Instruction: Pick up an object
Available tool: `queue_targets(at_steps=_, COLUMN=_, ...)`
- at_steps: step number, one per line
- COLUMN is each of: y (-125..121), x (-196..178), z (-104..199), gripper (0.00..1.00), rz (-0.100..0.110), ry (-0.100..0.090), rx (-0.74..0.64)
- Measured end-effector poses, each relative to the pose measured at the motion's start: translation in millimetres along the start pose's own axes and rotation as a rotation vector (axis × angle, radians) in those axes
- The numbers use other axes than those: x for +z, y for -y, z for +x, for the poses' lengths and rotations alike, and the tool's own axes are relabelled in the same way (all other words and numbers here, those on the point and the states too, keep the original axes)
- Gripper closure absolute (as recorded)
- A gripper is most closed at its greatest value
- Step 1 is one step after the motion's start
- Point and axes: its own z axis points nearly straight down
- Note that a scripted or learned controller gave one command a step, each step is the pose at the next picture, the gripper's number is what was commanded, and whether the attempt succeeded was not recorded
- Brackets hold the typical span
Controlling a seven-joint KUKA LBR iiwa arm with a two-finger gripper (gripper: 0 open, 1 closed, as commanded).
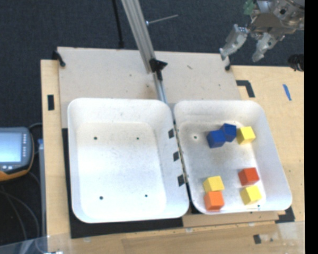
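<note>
My gripper [246,46] hangs at the top right, above the bench's far edge and well beyond the right bin [270,126]. Its two light fingers are spread apart with nothing between them. In the right bin lie several small blocks: two blue blocks [221,135] touching each other, a yellow block [246,135] just right of them, a red block [248,176], a yellow block [213,184] above an orange block [214,200], and another yellow block [251,194] near the front rim.
The left bin [79,142] sits beside the right one. A slanted metal rail [140,30] runs from the top down to the gap between the bins. A grey device [8,150] rests off the bench's left side.
</note>
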Motion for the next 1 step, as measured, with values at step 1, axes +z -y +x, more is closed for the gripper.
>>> queue_targets(at_steps=1, y=-0.8, x=-0.2, z=72.3, gripper=0.00, rz=0.003, ry=-0.002, rx=-0.003)
